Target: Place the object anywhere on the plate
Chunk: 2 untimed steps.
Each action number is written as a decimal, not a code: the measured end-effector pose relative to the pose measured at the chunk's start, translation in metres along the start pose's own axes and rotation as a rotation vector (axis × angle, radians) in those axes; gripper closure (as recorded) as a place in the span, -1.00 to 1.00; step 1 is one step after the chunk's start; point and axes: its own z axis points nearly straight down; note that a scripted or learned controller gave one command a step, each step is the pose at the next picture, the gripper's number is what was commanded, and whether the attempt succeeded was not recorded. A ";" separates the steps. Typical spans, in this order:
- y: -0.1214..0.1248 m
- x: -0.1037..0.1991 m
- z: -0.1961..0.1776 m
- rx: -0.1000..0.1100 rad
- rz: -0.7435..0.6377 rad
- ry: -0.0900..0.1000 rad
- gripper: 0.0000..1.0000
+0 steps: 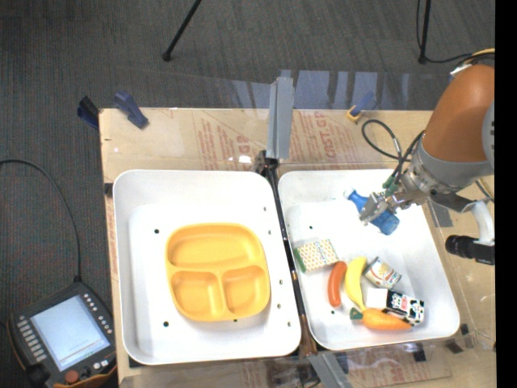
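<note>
The yellow divided plate lies in the left bin, with nothing on it. In the right bin, the gripper hangs over a blue object near the back; whether its claws are spread or pinched on that object cannot be told. Toward the front of the same bin, well right of the plate, crowd a small carton, a red sausage, a banana, a tin, a carrot and a black-and-white box.

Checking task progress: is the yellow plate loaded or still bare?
Bare. The yellow plate shows three vacant compartments; the hot dog, banana and carrot lie in the other bin.
</note>
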 end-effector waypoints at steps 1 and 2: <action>0.033 0.087 0.005 0.002 0.059 0.000 1.00; -0.020 0.144 0.000 0.005 0.120 0.000 1.00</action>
